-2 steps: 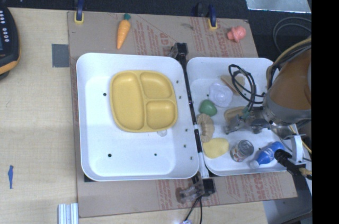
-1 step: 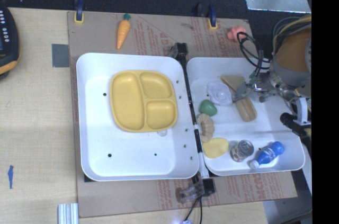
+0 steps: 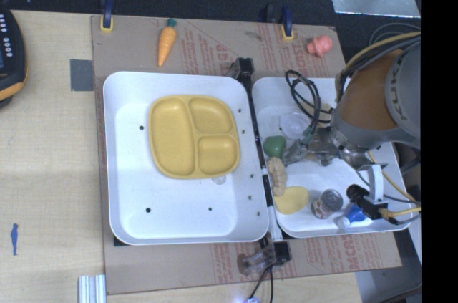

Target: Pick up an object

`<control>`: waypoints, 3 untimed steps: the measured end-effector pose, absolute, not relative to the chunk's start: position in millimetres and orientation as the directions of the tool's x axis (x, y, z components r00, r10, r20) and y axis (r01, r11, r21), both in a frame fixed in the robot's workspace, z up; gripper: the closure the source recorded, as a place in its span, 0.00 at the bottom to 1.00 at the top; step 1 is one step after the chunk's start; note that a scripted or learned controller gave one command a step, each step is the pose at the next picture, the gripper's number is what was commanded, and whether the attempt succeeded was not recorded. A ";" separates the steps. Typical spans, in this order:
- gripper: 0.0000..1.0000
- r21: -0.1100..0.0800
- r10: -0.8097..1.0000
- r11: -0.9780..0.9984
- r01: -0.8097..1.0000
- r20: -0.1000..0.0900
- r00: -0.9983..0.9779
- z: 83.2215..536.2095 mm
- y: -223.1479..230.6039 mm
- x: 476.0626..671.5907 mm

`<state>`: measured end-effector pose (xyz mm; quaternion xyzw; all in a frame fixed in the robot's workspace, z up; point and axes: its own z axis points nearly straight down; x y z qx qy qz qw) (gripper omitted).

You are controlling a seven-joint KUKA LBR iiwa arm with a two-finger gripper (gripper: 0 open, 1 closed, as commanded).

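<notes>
The counter (image 3: 50, 151) is light wood, and a brown cardboard sheet (image 3: 215, 51) lies on it under two white bins that stand side by side. Behind the counter the floor is dark.

The left bin (image 3: 129, 215) holds a yellow tray (image 3: 193, 135) with three compartments, lying in the middle toward the far side. The right bin (image 3: 300, 226) holds several small things: a green ball (image 3: 274, 146) near its left wall, a clear cup (image 3: 292, 125) just behind the ball, a beige piece (image 3: 278, 176) in front of the ball, a yellow lump (image 3: 291, 200) touching that piece at its near end, a small round can (image 3: 330, 203) to the right of the lump, and a blue and white thing (image 3: 352, 216) near the front right corner.

The arm (image 3: 372, 101) comes in from the right and hangs over the right bin — its grey and orange body covers much of the far right part. The gripper (image 3: 312, 145) points toward the green ball and the clear cup, near them. If the jaws are released or clenched, I cannot tell; nothing is seen between them.

On the cardboard, outside the bins, a toy carrot (image 3: 166, 42) lies behind the left bin and a pink thing (image 3: 320, 44) behind the right one. A dark device (image 3: 11, 54) sits at the left edge of the counter.
</notes>
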<state>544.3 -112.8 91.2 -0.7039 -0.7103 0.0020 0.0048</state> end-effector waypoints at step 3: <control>0.00 -0.009 1.000 0.002 1.000 0.001 -0.002 106.1 -143.9 604.3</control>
